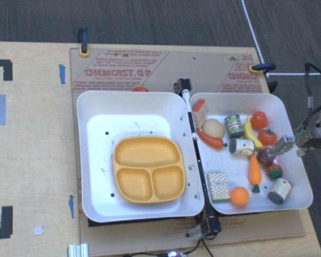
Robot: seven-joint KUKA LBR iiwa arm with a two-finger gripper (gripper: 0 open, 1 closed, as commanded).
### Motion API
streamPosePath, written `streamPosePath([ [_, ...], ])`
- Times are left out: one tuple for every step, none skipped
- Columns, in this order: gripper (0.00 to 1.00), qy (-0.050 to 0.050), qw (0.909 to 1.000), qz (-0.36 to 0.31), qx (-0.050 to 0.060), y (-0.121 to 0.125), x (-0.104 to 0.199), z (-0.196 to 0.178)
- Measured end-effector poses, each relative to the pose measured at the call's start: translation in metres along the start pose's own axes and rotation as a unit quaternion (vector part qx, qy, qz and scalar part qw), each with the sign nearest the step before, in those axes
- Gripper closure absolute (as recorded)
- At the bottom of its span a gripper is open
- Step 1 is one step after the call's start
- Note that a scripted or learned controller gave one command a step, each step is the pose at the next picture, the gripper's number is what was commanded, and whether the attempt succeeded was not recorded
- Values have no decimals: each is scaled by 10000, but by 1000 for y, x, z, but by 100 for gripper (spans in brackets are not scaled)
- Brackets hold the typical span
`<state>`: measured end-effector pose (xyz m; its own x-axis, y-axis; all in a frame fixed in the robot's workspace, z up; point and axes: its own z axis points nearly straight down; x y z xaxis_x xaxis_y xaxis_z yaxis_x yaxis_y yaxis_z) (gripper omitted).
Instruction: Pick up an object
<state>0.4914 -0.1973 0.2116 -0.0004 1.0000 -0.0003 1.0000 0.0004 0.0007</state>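
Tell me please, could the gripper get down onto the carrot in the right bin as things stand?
Probably yes: the carrot lies uncovered just beside the gripper, though the grapes touch its top end.

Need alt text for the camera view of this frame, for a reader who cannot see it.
A gripper reaches from the right into the right white bin, among toy foods including a carrot, an orange and a tomato. The left white bin holds a yellow divided plate.
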Motion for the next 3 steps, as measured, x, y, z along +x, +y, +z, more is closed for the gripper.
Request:
streamPosePath([
  [0, -3, 10000, 5, -8, -8, 27, 86],
  [0, -39, 10000, 21, -59, -9, 85, 121],
  [100, -90, 9999, 39, -121, -6, 81, 110],
])
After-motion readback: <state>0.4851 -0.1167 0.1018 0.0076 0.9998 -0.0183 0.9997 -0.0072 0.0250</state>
